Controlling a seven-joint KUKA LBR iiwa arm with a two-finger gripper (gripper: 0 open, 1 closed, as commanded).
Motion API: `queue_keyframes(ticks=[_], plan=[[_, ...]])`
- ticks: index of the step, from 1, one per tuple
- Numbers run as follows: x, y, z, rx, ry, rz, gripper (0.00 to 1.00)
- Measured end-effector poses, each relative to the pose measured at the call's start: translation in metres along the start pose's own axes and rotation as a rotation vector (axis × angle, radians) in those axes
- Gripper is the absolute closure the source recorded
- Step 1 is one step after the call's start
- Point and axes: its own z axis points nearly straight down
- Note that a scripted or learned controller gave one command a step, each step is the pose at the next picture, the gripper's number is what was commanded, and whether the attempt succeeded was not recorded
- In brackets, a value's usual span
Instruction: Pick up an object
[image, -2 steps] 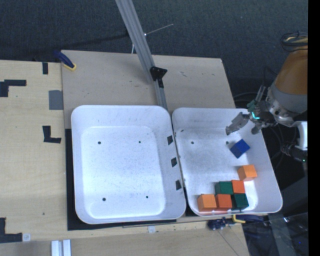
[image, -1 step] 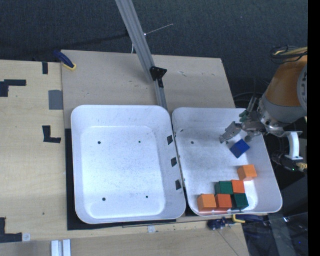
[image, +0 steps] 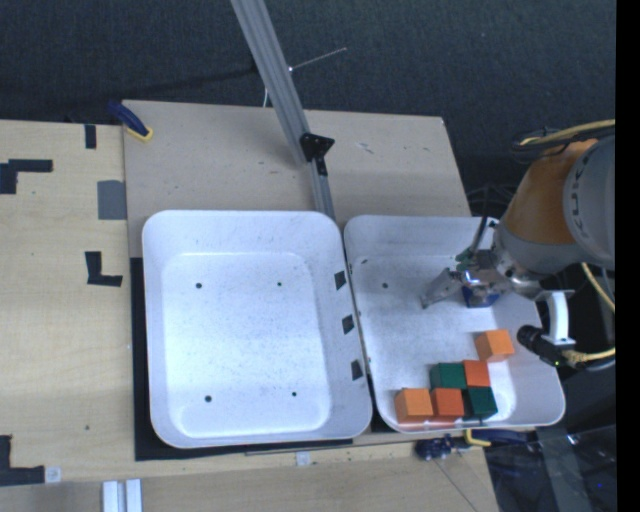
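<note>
From the fixed overhead camera, the right bin (image: 400, 250) serves as the landmark: it lies touching the left bin (image: 240, 330) along their shared rims, and every loose object sits inside it. The gripper (image: 440, 292) hangs over the middle of the right bin, reaching in from the arm (image: 560, 205) at that bin's far right edge, with something small and blue (image: 484, 295) visible at the wrist hardware just behind it. Whether the tool is apart or together I cannot tell; its tip reads as a single grey wedge against the white floor, and nothing shows clamped in it. The candidate things all lie toward the near-right corner of the right bin: a lone orange block (image: 494, 345) closest to the gripper, and beyond it a tight cluster of orange and green blocks (image: 450, 390) against the near wall, touching one another. So the relation that matters is this: the targets lie toward the near wall and slightly to the arm's side of the gripper, not under it. The lone orange block looks the easier pick, standing apart from its neighbours; the blocks are roughly cubic, so no long axis dictates wrist turn.
</note>
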Motion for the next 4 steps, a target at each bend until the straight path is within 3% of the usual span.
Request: queue_keyframes(ticks=[1, 2, 4], plan=[[0.002, -0.001, 0.026, -0.003, -0.001, -0.001, 0.00], [0.002, 0.000, 0.015, -0.005, 0.000, -0.001, 1.00], [0.006, 0.003, -0.092, -0.012, -0.003, 0.000, 1.00]])
